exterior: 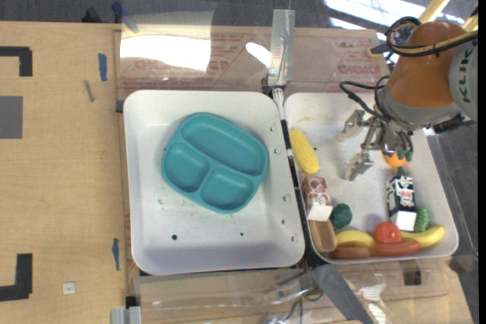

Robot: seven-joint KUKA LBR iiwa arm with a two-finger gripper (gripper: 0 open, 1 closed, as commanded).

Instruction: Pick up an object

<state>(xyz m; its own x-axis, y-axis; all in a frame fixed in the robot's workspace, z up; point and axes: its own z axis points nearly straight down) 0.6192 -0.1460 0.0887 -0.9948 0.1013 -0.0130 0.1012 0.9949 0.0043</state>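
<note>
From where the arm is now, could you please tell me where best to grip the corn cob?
Probably across the middle of the corn cob, coming straight down. It lies flat and lengthwise along the right bin's left wall, so the fingers should close across its narrow width, with bare floor on its right side.

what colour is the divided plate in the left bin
Teal, a blue-green all over; the plate shows plainly in the camera view, lying flat in the left bin.
</note>
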